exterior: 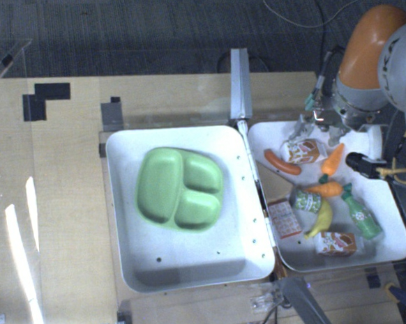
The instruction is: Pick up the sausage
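Left bin [122,199], well to the gripper's left: it is holding a green three-compartment plate [179,187]. Right bin [398,244], beneath the gripper: the sausage [281,163] is lying flat near the far left corner, below and to the left of the gripper, close to it but apart from it. A small snack packet [303,151] is sitting between sausage and gripper, just under the tool. Nearer the camera than the gripper are lying two carrots [332,160], a small can [307,200], a red card [284,218], a banana [321,219], a green bottle [362,217] and a second packet [337,241]. The gripper [319,124] is hovering over the bin's far edge; whether its tips are spread or pressed together cannot be told. Judged progress: the approach is under way, while the sideways shift, descent, grasp and lift are remaining.
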`<state>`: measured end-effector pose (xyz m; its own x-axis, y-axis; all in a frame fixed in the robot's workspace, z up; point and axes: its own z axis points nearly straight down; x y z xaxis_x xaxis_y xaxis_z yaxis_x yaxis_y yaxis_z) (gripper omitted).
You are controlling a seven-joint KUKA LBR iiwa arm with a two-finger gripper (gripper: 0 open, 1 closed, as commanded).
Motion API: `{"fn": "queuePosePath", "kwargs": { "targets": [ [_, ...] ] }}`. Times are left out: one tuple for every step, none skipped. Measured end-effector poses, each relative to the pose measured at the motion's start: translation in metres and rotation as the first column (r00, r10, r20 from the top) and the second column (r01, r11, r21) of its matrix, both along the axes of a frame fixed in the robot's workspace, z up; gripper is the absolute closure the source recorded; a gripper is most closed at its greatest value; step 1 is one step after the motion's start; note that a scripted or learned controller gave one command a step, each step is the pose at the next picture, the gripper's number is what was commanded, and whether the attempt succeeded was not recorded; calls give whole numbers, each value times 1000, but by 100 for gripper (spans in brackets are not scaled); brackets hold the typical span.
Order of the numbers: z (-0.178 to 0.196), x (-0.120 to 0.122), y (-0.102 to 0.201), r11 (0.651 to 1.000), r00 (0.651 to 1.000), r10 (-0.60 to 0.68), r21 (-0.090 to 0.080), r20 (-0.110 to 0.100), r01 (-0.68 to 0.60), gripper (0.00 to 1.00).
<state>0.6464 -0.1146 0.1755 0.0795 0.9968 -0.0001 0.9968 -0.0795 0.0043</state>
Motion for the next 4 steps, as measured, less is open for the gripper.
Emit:
{"fn": "queuePosePath", "kwargs": {
  "targets": [
    [93, -22, 33, 961, 961, -276, 2, 1, 276, 0],
    [4, 18, 32, 975, 975, -222, 1, -1, 222, 0],
    [-88, -14, 28, 990, 990, -144, 2, 4, 144, 0],
    [-75, -11, 29, 990, 990, -143, 5, 11, 143, 100]
  ]
}}
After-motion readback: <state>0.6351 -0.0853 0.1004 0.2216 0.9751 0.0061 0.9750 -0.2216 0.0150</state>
